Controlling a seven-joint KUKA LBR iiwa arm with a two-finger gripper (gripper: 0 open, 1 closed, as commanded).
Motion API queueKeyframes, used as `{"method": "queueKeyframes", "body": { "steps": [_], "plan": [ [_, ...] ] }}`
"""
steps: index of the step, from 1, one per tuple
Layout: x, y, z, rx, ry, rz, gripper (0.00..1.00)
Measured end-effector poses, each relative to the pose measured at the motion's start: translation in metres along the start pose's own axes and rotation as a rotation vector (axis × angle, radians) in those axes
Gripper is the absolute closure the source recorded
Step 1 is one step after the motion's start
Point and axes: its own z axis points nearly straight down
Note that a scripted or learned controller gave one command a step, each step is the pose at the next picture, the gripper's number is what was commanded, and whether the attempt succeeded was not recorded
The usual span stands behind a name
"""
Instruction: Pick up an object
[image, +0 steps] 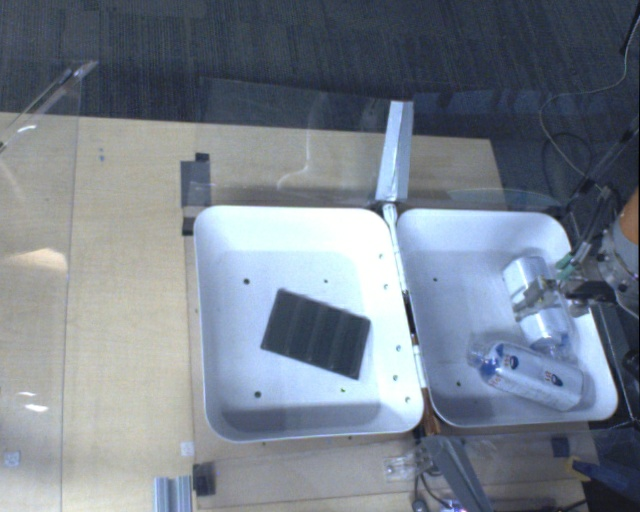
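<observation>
Right bin (450, 250): clear plastic bottle (528, 372) with blue-printed label lies on its side near the front right corner, long axis running left to right, left end slightly farther back. Gripper (545, 300), shiny metal, hangs by the right wall just behind the bottle; fingers' state cannot be told. Left bin (230, 240): flat dark ribbed rectangular pad (316, 333), mid-floor, tilted.
</observation>
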Motion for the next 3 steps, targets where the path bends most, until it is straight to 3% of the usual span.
{"method": "queueKeyframes", "body": {
  "steps": [1, 2, 3],
  "plan": [
    [0.039, 0.008, 0.109, 0.002, 0.001, 0.014, 0.0],
    [0.039, 0.008, 0.109, 0.001, 0.001, 0.015, 0.0],
    [0.024, 0.0, 0.161, -0.011, -0.001, 0.001, 0.0]
  ]
}}
